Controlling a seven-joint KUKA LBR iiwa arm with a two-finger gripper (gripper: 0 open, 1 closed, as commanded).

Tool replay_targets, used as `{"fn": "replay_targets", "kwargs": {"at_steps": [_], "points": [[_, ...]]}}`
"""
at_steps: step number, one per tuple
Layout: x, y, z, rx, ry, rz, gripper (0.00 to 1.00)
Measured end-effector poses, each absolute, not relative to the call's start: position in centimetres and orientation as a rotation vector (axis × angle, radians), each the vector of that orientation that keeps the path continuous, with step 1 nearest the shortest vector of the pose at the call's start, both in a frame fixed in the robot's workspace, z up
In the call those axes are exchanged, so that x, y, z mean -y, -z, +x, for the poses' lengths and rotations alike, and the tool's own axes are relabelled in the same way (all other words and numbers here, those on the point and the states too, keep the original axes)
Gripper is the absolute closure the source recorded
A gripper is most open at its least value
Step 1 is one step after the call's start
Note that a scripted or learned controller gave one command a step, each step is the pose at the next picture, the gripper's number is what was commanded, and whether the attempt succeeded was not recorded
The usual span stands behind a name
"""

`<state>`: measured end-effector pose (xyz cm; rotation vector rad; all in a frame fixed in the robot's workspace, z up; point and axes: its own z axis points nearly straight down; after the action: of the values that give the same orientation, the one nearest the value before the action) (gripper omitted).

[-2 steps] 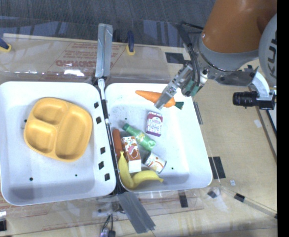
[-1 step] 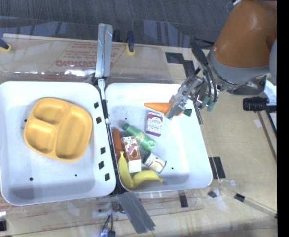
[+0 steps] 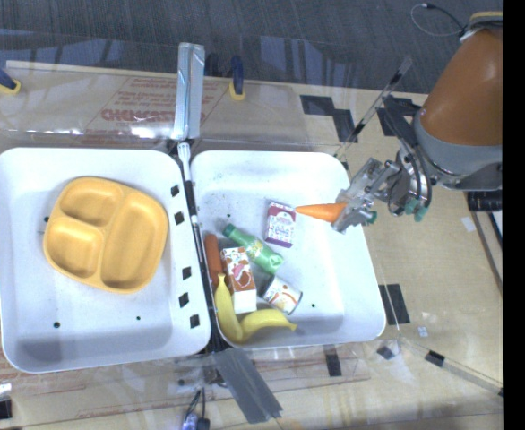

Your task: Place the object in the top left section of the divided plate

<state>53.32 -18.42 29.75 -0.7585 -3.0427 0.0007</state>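
End effector: pinching carrot by its thick end; thin hold, likely to slip before reaching yellow divided plate.

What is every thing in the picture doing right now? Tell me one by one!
gripper: over the right bin's right side, shut on the carrot.
carrot: held at its thick end, tip pointing left.
divided plate: in the left bin, nothing on it.
green bottle: lying on its side.
banana: lying at the near edge.
small maroon carton: lying flat.
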Motion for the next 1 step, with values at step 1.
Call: {"fn": "replay_targets", "kwargs": {"at_steps": [1], "points": [[21.09,-31.67,47.79,3.124,0.001,-0.286,1.0]]}}
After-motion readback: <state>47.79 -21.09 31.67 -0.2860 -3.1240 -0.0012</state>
